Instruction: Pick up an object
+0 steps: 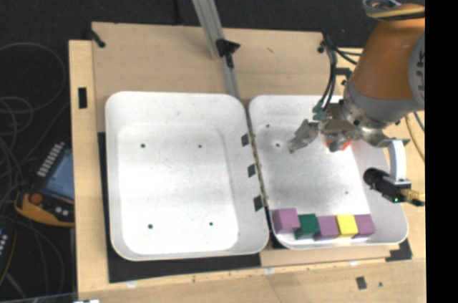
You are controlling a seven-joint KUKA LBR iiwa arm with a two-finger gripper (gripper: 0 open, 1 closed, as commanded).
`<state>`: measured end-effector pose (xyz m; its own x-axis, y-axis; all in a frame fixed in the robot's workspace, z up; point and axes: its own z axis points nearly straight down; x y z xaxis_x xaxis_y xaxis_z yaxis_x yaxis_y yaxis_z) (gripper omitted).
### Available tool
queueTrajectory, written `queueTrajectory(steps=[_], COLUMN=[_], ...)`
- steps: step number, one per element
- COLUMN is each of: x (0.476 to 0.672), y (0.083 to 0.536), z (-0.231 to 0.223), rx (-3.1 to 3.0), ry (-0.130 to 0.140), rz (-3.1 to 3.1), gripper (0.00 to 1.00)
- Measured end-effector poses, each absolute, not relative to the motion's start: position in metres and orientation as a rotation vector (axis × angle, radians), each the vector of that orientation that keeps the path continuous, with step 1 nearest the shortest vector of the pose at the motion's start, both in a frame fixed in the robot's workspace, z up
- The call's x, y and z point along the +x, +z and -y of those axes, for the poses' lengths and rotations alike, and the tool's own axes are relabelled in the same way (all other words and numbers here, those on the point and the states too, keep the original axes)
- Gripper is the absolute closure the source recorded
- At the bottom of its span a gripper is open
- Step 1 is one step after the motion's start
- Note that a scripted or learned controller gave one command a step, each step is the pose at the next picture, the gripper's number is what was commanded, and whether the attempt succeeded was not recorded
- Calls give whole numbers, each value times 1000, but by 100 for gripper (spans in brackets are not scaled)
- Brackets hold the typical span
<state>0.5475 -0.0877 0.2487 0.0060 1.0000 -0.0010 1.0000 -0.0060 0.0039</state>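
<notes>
A row of small blocks lies along the near edge of the right bin (286, 172): a purple block (286, 218), a green block (308, 225), a second purple block (328, 225), a yellow block (347, 224) and a third purple block (364, 223). My gripper (318, 139) hangs over the far half of that bin, well behind the blocks and apart from them. A small red patch (338, 145) shows just under the wrist; I cannot tell whether it is an object or part of the gripper.
The left bin (179, 172) sits beside the right one, with clips along the shared edge. A slanted metal rail (207, 15) rises behind the bins. A black fitting (383, 183) sticks out near the right bin's right rim.
</notes>
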Motion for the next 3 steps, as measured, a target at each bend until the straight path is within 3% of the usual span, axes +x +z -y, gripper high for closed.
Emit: queueTrajectory(steps=[1, 2, 3], x=[541, 499, 535], y=[418, 296, 186], z=[76, 147, 179], rx=[2211, 2230, 2225], ry=[10, -8, -7], rz=[-2219, -2217, -2222], gripper=[0, 0, 0])
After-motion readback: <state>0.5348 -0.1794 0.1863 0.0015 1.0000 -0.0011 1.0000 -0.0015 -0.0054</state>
